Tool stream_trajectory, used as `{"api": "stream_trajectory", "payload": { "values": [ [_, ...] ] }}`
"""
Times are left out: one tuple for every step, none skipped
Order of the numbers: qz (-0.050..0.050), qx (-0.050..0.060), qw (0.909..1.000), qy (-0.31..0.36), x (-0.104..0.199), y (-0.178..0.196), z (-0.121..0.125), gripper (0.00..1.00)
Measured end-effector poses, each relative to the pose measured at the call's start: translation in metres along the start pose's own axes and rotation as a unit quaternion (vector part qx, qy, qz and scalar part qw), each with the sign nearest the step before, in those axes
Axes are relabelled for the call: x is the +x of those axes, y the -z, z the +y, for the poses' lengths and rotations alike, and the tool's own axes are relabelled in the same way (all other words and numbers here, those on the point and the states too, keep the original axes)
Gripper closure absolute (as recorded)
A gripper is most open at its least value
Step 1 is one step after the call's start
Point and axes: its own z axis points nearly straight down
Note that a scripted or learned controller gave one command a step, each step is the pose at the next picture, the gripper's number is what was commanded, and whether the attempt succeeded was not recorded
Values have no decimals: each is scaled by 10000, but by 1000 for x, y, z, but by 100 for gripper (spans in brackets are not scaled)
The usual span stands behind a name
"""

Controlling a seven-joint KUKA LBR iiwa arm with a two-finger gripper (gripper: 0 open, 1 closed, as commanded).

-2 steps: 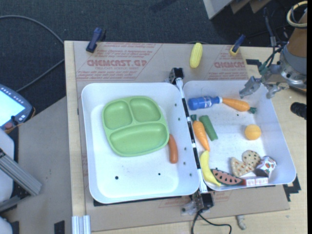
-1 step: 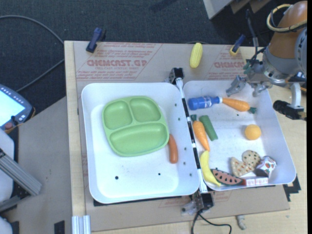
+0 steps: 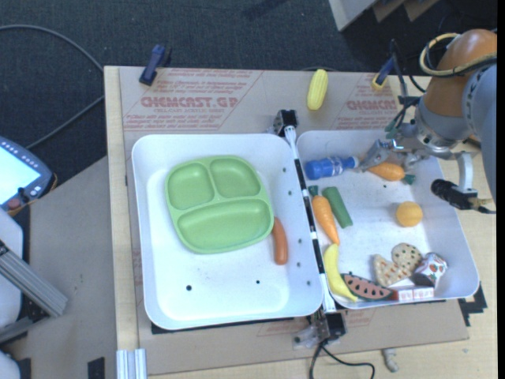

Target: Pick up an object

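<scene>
- Camera view: the gripper (image 3: 387,158) hung low over the far part of the right-hand bin (image 3: 461,247), reaching in from the arm's side.
- An orange, egg-shaped piece (image 3: 388,171) lay directly beneath the fingertips, touching or almost touching them; whether it sat between them could not be made out.
- Whether the fingers stood apart or together could not be told either, the wrist hiding them.
- The piece's long axis ran roughly crosswise to the arm's reach.
- Just beside the gripper, away from the arm, lay a blue bottle (image 3: 329,166).
- Nearer the camera than the gripper sat a round orange fruit (image 3: 409,214), well apart.
- Judgement: the egg-shaped piece was the likeliest target, calling for little sideways travel.
</scene>
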Motion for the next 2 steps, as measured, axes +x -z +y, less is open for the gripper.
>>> {"api": "stream_trajectory", "payload": {
  "values": [
    [-13,-37,10000,2,-25,122,1,0],
    [6,-7,10000,8,19,87,0,0]
  ]
}}
